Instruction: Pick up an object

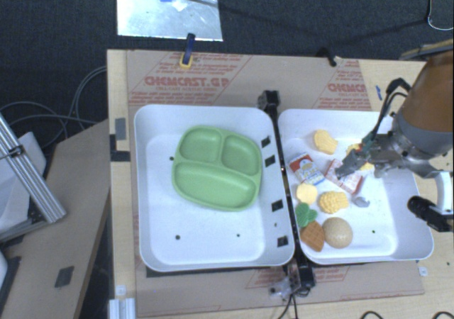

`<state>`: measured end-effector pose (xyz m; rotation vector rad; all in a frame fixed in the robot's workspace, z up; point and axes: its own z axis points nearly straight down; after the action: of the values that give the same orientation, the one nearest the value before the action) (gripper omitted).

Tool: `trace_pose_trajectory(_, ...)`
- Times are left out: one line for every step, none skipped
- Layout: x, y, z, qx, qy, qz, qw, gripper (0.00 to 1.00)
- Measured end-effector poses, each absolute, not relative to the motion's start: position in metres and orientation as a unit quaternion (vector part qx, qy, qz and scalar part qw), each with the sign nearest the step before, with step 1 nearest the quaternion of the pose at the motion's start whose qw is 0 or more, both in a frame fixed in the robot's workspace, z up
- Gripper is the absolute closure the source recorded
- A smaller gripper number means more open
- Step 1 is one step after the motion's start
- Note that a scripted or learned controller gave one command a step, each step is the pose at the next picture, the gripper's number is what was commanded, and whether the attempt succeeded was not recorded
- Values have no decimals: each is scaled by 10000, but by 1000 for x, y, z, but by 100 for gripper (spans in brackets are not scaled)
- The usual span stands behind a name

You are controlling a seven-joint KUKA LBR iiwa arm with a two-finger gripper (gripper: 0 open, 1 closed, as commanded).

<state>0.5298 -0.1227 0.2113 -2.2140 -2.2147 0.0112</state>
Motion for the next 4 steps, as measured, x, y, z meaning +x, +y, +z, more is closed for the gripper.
trace_pose_trajectory(532, -122, 218, -7060, -7082, -5, -3, 0)
trace_pose_trajectory(542, -124, 162, -7067, -7075, 1, 4, 0)
trace_pose_trajectory(542, -124, 100, -7068, -7074, 1, 4, 0)
trace_pose_trajectory(545, -126, 90, -7075, -7066, -16, -52, 0)
